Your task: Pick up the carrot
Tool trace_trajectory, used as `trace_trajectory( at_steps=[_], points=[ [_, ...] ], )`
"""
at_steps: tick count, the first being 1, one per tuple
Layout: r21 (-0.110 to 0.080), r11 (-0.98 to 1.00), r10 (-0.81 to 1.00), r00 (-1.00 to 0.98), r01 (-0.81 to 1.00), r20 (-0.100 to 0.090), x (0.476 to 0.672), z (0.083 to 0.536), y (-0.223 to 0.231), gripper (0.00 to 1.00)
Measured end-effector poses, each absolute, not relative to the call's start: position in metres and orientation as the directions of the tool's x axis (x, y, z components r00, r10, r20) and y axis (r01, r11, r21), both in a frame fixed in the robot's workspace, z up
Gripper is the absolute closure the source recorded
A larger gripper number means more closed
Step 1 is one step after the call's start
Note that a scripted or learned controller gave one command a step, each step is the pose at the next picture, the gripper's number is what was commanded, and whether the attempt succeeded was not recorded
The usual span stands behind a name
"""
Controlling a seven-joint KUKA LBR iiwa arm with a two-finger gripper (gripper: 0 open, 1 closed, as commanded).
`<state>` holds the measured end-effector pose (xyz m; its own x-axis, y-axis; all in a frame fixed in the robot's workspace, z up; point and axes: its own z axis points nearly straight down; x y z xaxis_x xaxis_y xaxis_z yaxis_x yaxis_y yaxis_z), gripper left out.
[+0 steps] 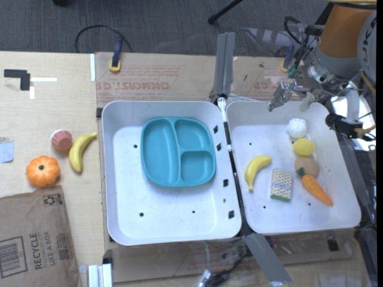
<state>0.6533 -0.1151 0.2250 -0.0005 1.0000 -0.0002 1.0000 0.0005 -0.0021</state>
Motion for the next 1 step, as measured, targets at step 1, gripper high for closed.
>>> trace_trajectory(
  at_steps=[1],
  points=[
    [-0.001, 0.051, 0.999, -0.051, 0.999, -0.001, 0.5655, 0.229, -0.1764, 0.0]
  ],
)
